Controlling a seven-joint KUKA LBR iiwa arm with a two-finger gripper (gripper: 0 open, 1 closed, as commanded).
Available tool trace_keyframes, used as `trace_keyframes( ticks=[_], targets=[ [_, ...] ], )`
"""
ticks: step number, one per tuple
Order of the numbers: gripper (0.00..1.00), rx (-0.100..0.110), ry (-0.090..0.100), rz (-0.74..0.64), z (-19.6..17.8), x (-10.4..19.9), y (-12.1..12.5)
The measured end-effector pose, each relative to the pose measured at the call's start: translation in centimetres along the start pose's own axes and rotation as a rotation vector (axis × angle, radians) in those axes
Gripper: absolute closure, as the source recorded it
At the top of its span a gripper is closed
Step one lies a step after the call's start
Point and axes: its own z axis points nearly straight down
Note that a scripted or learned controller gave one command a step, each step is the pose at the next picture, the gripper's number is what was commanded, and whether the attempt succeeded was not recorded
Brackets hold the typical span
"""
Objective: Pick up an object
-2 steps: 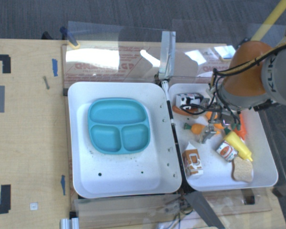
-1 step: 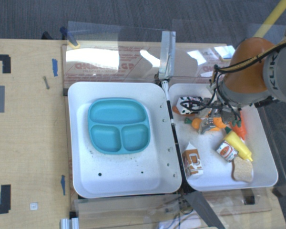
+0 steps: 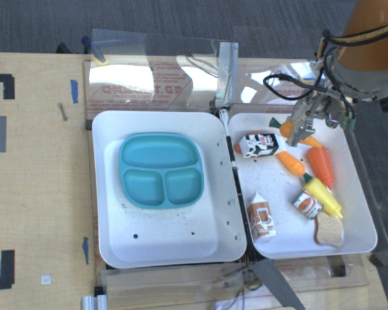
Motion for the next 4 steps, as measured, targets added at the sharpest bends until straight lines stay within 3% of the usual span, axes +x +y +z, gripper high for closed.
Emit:
trace_keyframes(
  ticks=[1,4],
  targets=[
    [1.0,0.001,0.017,-0.044,5.0,3.9,2.7],
    [1.0,0.0,0.005,-0.044,2.4,3.1,2.9]
  ],
)
